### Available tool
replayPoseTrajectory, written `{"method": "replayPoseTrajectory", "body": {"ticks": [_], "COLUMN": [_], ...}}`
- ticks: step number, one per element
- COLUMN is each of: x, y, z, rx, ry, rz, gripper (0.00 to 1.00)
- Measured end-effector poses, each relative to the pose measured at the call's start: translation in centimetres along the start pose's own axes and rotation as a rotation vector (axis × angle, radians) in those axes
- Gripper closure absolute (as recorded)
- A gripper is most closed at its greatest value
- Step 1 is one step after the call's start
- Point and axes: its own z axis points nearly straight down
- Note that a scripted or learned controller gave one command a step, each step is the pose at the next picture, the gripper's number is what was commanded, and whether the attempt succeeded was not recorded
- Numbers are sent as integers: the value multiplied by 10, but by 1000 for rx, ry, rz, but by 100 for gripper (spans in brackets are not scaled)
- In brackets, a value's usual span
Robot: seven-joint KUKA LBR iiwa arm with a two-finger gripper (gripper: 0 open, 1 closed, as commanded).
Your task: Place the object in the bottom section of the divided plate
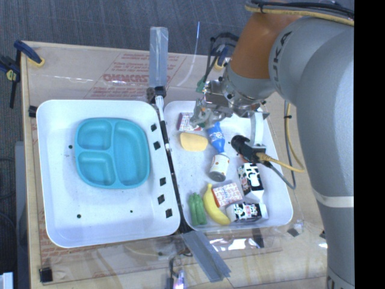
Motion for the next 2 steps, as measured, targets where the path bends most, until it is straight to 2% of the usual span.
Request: {"method": "replayPoseTrajectory", "body": {"ticks": [1,2], "x": [110,109], "y": [-40,-40], "z": [53,52], "rx": [-2,-3], "ry": [-2,-2], "rz": [-225,-224], "gripper": [100,0]}}
